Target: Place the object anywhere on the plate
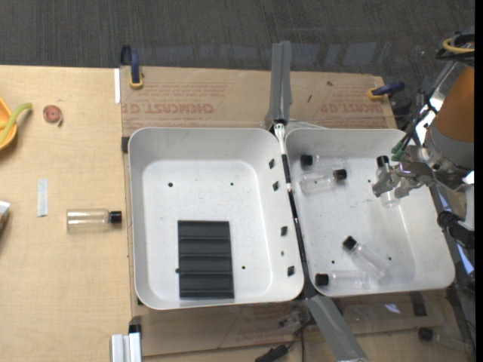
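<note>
Hovering my end effector (390,183) over the right bin (423,277), I seem to pinch a clear vial (389,195) at its fingertips, well apart from the black ribbed plate (204,259) in the left bin (151,202).

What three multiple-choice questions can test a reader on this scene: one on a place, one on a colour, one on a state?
1. Where does the dark ridged plate lie?
A. in the left bin
B. in the right bin
C. on the wooden bench

2. What colour are the caps of the clear vials in the right bin?
A. white
B. black
C. orange

3. How does the vial on the bench, left of the bins, rest?
A. upright
B. leaning on a bin wall
C. on its side

Answers:
1. A, since the plate sits on the floor of the left bin, near its front.
2. B, since each vial ends in a black cap.
3. C, since its length lies flat on the wood, cap towards the bins.
</note>
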`<state>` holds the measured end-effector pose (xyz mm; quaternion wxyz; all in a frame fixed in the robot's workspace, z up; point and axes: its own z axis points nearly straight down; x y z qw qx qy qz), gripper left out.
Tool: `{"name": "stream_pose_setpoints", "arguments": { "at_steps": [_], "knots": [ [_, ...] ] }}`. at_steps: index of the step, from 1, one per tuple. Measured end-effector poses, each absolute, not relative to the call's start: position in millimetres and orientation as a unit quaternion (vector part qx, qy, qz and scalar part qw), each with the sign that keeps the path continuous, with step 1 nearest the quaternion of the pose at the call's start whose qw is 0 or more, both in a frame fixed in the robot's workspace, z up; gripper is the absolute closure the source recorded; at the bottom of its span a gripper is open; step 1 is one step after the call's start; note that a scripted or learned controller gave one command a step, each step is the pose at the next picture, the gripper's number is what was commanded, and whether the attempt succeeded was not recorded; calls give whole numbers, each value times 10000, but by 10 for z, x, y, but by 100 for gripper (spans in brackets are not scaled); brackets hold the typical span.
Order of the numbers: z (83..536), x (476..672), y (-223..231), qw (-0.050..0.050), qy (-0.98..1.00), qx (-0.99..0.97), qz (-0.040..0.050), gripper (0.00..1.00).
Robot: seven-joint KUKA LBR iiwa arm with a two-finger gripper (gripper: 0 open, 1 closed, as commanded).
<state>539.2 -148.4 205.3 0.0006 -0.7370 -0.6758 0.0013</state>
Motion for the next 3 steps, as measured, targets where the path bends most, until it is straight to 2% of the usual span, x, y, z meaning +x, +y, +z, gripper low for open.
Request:
{"name": "stream_pose_setpoints", "arguments": {
  "at_steps": [1, 2, 3],
  "knots": [
    [2245, 6025, -690, 3, -6987, -7154, 16, 100],
    [2169, 6586, -111, -1, -7557, -6549, 17, 100],
    [2207, 6588, 427, -2, -8115, -5844, 13, 100]
  ]
}}
